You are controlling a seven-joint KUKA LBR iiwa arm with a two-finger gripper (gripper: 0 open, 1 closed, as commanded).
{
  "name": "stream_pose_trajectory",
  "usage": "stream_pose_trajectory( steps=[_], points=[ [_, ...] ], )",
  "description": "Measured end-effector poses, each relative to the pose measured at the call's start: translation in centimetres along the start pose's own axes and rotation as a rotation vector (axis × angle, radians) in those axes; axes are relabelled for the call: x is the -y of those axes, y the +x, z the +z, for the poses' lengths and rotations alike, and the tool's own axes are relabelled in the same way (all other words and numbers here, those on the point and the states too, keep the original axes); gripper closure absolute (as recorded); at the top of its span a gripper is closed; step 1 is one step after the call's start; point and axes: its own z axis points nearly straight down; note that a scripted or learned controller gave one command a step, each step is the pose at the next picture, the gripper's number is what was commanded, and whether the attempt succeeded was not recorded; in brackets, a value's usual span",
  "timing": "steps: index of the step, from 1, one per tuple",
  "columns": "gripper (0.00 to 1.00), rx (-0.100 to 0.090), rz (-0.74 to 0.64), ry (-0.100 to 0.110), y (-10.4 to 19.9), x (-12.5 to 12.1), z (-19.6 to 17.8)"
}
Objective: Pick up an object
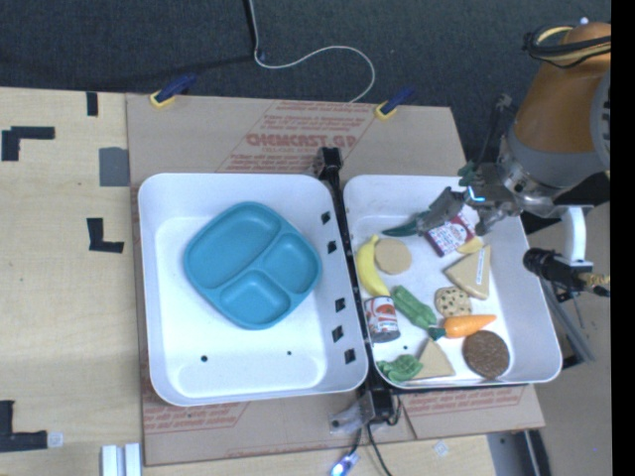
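My gripper (448,210) hangs low over the back of the right bin (541,340), reaching in from the right. Just beneath it lies a red and white packet (449,236); whether the gripper touches it I cannot tell. A dark green piece (401,230) pokes out to the gripper's left. Toy food fills the bin around it: a banana (368,266), a beige round cracker (393,257), a cheese wedge (472,271), a chip cookie (451,300), a carrot (467,325), a green pickle (414,307), a small can (382,318) and a brown disc (486,353).
The left bin (164,296) holds a blue divided plate (253,264). A black divider with clips (340,266) runs between the bins. A green leafy piece (400,369) and a pale triangular slice (436,361) lie at the right bin's front. A white cable (298,62) loops behind the bench.
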Motion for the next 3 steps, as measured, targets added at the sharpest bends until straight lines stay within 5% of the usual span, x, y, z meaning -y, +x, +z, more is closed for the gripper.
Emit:
stream_pose_trajectory(
  steps=[1, 2, 3],
  points=[
    [0.0, 0.003, -0.003, -0.02, 2.7, 1.7, -22.1],
    [0.0, -0.001, -0.005, -0.002, 7.6, 9.0, -23.3],
    [1.0, 0.002, 0.0, -0.001, 7.4, 8.7, -24.2]
  ],
)
